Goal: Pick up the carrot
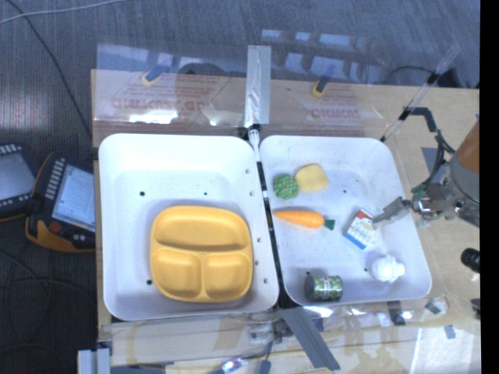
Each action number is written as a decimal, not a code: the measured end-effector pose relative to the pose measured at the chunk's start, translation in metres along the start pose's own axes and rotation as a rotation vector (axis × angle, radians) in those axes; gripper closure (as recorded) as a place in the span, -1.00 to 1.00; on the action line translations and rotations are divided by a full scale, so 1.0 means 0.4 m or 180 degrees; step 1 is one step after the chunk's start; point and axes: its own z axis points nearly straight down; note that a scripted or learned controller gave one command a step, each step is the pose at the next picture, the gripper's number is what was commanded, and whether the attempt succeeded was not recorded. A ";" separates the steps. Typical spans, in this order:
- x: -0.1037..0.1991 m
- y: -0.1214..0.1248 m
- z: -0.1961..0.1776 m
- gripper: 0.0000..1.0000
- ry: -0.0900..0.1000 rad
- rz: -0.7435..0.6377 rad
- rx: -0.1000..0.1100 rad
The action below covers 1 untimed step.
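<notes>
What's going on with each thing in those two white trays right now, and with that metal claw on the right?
carrot: lying flat in the right bin, untouched.
green broccoli toy: resting beside the yellow piece.
yellow piece: resting, touching the broccoli toy.
small carton: lying tilted, near the end effector's tip.
can: on its side.
white object: resting by the bin's wall.
yellow divided plate: flat in the left bin.
end effector: above the right bin's edge, holding nothing.

An orange carrot with a green tip [300,219] lies in the right white bin [390,158], below a green broccoli floret [285,186] and yellow lump [312,178]. The grey metal hand [392,211] hovers beside a small red-and-blue carton [359,230]. A yellow divided tray [201,252] sits in the left bin [125,162].
</notes>
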 end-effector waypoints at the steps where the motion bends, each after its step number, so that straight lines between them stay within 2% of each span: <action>1: 0.175 0.085 0.052 -1.00 0.0000 -0.0658 0.0004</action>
